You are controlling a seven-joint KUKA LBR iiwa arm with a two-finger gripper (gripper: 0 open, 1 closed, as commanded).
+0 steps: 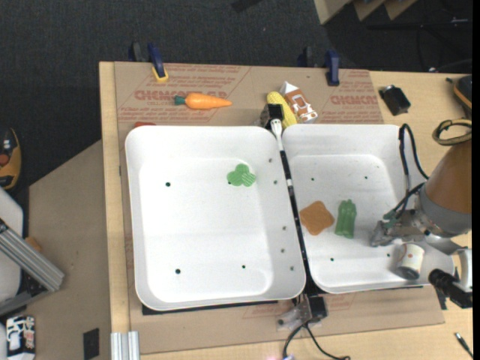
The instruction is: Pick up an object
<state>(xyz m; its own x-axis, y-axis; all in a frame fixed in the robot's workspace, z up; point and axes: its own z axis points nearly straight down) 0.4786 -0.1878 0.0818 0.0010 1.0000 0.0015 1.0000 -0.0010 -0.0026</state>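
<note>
In the camera view, the arm is low in the right bin (375, 145), so this looks like the approach step, with nothing lifted yet. The gripper (384, 233) sits near the bin's right wall, just beside the green object (346, 219); the orange object (316, 217) lies next to that. Whether it is released or clenched I cannot tell. Next, it likely needs to shift left over the green object and descend. A green leafy piece (241, 175) lies in the left bin (150, 201).

Wide open floor in left bin (150, 201), save a green piece (241, 175) near its upper right. Right bin (337, 148) tighter: orange piece (316, 218) and green block (345, 219) side by side mid-floor, gripper (384, 232) just beyond.
</note>
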